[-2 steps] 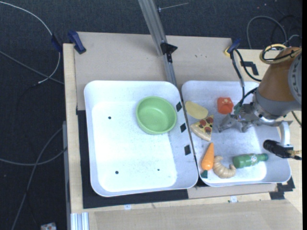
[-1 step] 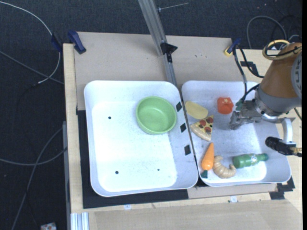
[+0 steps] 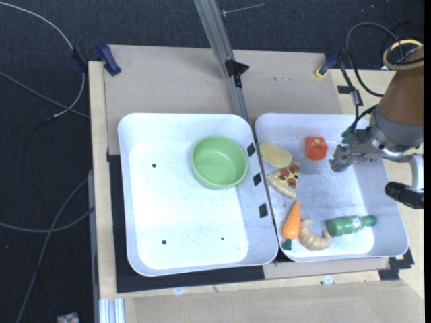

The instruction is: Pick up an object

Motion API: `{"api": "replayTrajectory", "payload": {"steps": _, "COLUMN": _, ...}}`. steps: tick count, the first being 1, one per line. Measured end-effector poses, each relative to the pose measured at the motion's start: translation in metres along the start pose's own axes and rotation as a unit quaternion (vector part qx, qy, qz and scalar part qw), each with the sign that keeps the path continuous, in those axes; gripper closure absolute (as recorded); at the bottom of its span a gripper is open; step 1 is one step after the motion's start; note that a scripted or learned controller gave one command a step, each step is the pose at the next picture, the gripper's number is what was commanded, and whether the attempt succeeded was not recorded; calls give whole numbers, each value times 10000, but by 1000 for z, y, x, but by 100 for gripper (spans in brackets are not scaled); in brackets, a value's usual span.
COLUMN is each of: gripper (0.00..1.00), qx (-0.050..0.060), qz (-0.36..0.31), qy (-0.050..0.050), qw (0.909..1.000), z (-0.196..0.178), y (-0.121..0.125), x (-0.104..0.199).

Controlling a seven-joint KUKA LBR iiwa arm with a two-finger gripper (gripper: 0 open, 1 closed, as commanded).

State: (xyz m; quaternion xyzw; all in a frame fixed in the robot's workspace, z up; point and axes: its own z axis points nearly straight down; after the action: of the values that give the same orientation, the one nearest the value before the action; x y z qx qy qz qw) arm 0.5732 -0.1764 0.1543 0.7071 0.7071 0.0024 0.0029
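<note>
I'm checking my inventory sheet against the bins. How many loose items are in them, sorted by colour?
Green: 2, the bowl in the left bin and the bottle in the right bin
Yellow: 1, the pale oval piece
Red: 1, the block
Orange: 1, the carrot
Tan: 1, the croissant
Mixed: 1, the pizza slice
Total: 7

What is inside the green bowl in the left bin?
The green bowl in the left bin shows only its bare green inside. The bin floor under the bowl is covered.
</note>
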Motion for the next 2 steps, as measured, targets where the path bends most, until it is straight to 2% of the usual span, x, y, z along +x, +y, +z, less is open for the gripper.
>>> {"api": "replayTrajectory", "payload": {"steps": 1, "gripper": 100, "qx": -9, "qz": -3, "qy": 1, "qw": 10000, "z": -67, "y": 5, "x": -2}}
{"api": "replayTrajectory", "payload": {"steps": 2, "gripper": 100, "qx": -1, "qz": -9, "qy": 0, "qw": 10000, "z": -115, "y": 7, "x": -2}}
